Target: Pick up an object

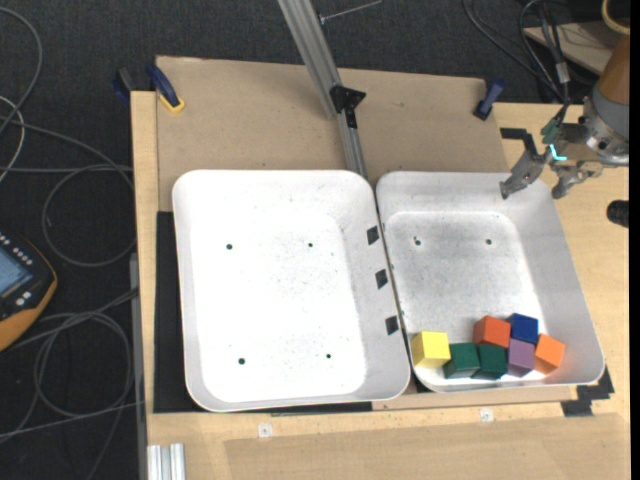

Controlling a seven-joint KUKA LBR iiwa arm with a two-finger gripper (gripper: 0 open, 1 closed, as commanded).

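Note:
Several small coloured blocks huddle at the near edge of the right bin (560, 268): a yellow block (432, 347), two green blocks (462, 359), an orange-red block (491, 329), a blue block (523, 326), a purple block (521, 352) and an orange block (549, 351). My gripper (540, 181) hangs over the far right corner of that bin, well away from the blocks. Its two fingers are spread apart with nothing between them.
The left bin (200, 268) lies beside the right one, with black clips (381, 278) along the seam. A slanted metal pole (320, 58) rises at the back centre. Blue clamps (489, 97) hold the board's far corners. Cables lie on the floor to the left.

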